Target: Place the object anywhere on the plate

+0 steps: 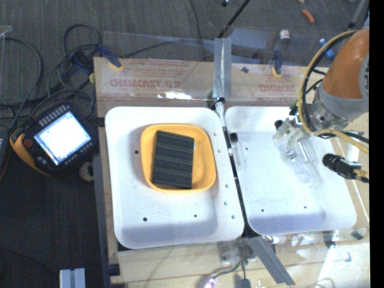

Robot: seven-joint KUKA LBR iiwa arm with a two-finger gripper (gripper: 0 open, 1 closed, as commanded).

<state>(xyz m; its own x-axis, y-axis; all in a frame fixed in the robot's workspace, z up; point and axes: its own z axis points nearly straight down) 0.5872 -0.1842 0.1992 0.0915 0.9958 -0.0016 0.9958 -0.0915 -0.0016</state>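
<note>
Dark block (173, 159) sits on yellow plate (207, 167), long axis front-to-back; your gripper (292, 143) is well right of plate, grip state unclear.

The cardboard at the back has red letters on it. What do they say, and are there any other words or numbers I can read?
Red print on the cardboard behind the left bin: too blurred to read.
Red print on the cardboard behind the right bin: too blurred to read.
Handheld screen on the floor: glowing white, nothing readable.
Yellow plate and dark block on it: no writing.
</note>
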